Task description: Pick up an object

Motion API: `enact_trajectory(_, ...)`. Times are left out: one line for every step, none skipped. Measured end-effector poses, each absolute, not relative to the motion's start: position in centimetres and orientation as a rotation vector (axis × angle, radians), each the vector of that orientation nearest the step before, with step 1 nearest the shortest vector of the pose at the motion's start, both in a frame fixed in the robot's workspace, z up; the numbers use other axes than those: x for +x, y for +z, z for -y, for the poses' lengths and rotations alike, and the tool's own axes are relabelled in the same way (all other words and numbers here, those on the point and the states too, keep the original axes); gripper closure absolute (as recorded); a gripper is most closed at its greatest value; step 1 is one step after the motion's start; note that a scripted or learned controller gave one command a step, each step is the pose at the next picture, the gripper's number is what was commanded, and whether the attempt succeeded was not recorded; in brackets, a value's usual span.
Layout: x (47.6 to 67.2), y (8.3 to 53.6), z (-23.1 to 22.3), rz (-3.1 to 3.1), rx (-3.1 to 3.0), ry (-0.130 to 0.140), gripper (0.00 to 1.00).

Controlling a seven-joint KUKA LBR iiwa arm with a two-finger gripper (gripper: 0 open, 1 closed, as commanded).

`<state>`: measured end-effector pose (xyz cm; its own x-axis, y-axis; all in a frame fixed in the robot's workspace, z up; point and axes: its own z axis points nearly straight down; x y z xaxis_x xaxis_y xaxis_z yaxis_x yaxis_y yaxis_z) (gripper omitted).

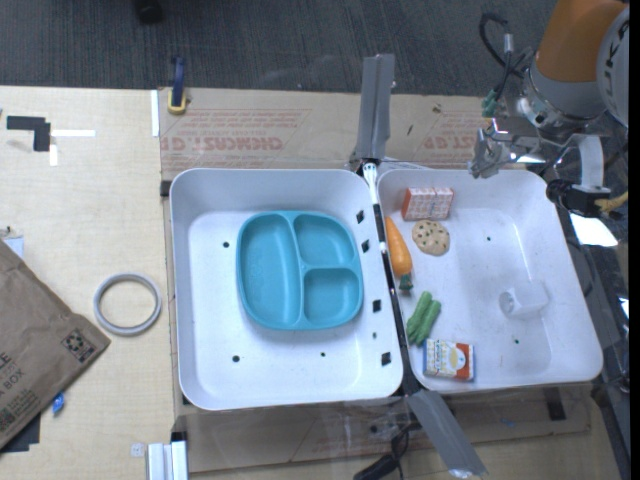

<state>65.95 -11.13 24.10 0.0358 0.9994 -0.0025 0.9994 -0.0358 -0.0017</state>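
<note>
The right bin [560, 268] holds a pink carton [427, 203], a cookie [431, 237], an orange carrot [399, 250], green pea pods [422, 316], a small juice box [448, 359] and a clear cup [524, 300]. My gripper [487, 158] hangs above the bin's far rim, right of the pink carton, with nothing visible between its fingers. The grey arm with the orange band [580, 18] rises at the top right.
A teal divided plate [299, 269] lies in the left bin [200, 298]. A tape ring [127, 302] and a brown cardboard box [35, 343] rest on the bench at left. A grey divider post [375, 108] stands between the bins at the back.
</note>
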Motion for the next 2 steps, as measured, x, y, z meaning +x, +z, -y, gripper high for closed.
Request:
enact_trajectory(62.9, 18.9, 6.6, -2.035, 2.397, -0.007, 1.0)
enact_trajectory(57.1, 18.9, 2.8, -2.119, 2.323, -0.007, 1.0)
